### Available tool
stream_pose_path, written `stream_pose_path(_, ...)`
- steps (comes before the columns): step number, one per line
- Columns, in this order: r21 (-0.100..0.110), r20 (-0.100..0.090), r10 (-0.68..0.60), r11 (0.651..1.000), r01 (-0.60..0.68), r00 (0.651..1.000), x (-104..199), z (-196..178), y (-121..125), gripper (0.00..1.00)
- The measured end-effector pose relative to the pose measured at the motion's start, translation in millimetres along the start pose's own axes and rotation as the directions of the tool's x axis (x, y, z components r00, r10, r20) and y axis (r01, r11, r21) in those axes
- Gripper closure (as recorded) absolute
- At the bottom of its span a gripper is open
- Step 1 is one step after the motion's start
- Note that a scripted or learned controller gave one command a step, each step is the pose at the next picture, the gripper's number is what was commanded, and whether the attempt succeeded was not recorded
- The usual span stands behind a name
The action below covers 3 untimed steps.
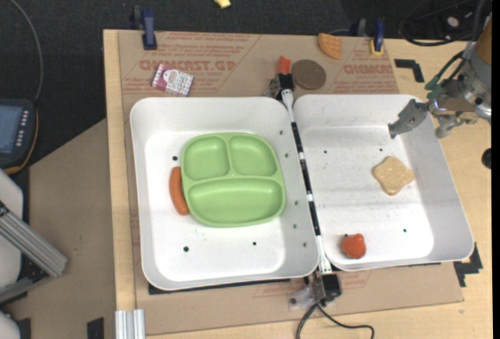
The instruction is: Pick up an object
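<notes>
The red tomato-like object (354,245) lies nearest the camera, at the front edge of the right bin (437,197), near its front-left corner. Nothing is lifted; judged from this, the pick has not begun and the whole grasp remains.

The gripper (426,117) hangs over the right bin's rear-right corner. One dark finger (405,120) is visible, angled toward the bin floor; the spacing of the fingers cannot be determined, and nothing is seen between them or touching them.

The tan biscuit-like object (392,174) lies mid-bin toward the right wall, the closest candidate. In the left bin (156,236), an orange sausage (178,190) touches the left edge of the green divided plate (232,179).
</notes>
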<state>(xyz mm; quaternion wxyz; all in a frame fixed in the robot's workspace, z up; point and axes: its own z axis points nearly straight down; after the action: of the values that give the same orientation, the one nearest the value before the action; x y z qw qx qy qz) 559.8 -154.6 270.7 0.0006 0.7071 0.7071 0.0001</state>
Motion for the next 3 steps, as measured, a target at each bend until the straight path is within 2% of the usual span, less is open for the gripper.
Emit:
stream_pose_path(1,0.007,-0.001,0.003,1.000,-0.003,1.000,-39,80,13,0.00)
stream_pose_path(2,0.010,-0.004,0.000,1.000,0.000,1.000,-34,168,15,0.00)
stream_pose_path(3,-0.002,0.001,0.001,1.000,-0.001,1.000,-35,151,18,1.00)
